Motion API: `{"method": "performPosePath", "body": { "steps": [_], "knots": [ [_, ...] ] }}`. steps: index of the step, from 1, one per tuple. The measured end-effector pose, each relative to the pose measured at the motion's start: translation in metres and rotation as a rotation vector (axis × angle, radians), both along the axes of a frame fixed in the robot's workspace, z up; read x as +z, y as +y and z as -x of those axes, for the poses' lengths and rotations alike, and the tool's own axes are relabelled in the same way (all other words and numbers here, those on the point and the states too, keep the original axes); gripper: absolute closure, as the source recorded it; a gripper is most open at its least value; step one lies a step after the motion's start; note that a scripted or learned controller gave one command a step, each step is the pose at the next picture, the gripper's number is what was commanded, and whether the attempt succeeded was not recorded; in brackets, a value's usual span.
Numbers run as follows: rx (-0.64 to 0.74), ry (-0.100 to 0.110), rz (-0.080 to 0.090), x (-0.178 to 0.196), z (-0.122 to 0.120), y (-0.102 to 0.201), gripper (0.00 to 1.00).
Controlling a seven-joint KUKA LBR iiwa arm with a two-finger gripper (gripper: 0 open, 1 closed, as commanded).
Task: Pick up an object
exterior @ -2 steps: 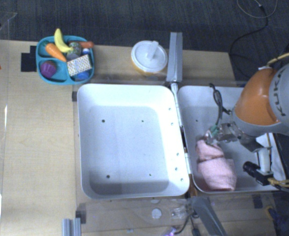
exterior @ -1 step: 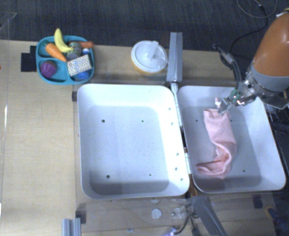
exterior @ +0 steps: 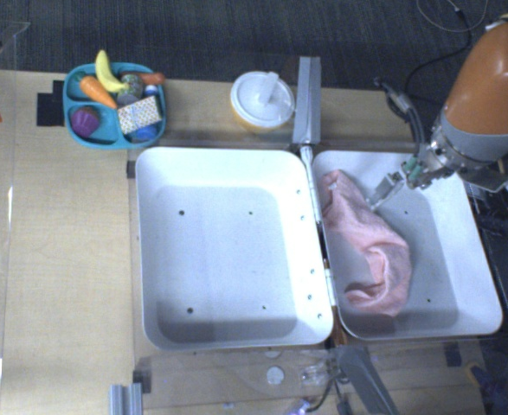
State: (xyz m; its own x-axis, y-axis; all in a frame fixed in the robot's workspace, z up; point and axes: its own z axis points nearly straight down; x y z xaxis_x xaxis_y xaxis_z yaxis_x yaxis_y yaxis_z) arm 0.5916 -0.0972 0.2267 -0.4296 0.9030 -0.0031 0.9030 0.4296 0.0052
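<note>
Over on the right side of the bench, the gripper (exterior: 379, 195) hangs above the right bin (exterior: 461, 318), just past the top edge of the pink cloth (exterior: 370, 249). I can see thin grey fingers (exterior: 390, 185) poking down and to the left from the wrist, but I cannot tell if they are wide or narrow. Nothing sits between them that I can see, so I do not think the hand holds anything yet.

To do this step well, I think the arm should slide a little more over the cloth and come down on a thick, bumpy part, not on a flat thin edge. A fat fold gives the fingers more to pinch. It should go low enough to grab the cloth, then lift slowly so the cloth does not slip out. The bin wall is close on the left, so the hand should stay clear of it.

That cloth is soft and light pink. It lies in a crumpled heap along the left side of the right bin, from near the top down to the lower part. It has folds and a puffy lump at the bottom. I think it would flop and hang down when lifted. The left bin (exterior: 150, 258) sits right beside it.
</note>
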Motion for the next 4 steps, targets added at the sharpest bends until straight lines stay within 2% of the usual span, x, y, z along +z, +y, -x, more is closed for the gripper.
{"method": "performPosePath", "body": {
  "steps": [1, 2, 3, 4],
  "knots": [
    [0.100, 0.001, 0.000, -0.130, 0.031, -0.017, 0.00],
    [0.100, -0.002, -0.001, -0.121, 0.030, -0.016, 1.00],
    [0.157, -0.001, 0.001, -0.042, -0.009, 0.033, 1.00],
    [0.157, -0.001, 0.001, -0.042, -0.009, 0.032, 0.00]
  ]
}}
